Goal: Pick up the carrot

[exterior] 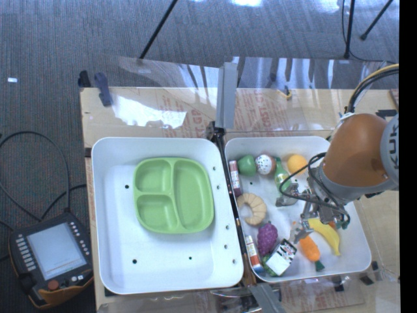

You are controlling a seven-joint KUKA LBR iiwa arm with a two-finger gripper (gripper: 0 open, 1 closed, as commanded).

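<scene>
two shallow white bins sit side by side on the bench (156, 113). well off to the left, on the dark floor, lies a teach pendant (51, 259) with a grey screen and a black cable curling away from it. the left bin (111, 175) holds a green divided plate (174, 194) with three compartments, lying flat toward the bin's upper middle. the right bin (357, 256) is crowded: along its left wall lie two small tube-like items, too small to identify; near the top edge sit a green round fruit (247, 165), a white speckled ball (264, 163) and an orange round fruit (296, 163); below them rests a tan ring-shaped pastry (253, 208), then a purple bunch of grapes (267, 237), with a small black and white carton (280, 258) just beside the grapes at the lower edge. the carrot (309, 248), orange with a green tip pointing toward the lower right, lies in the lower right part of this bin, touching or just beside a yellow banana (329, 235). the end effector (307, 222) hangs from the arm's orange band directly above the carrot's upper end, its metal parts close over the carrot and banana; from this slant i cannot tell whether it stands apart or together, nor whether it touches the carrot.
</scene>
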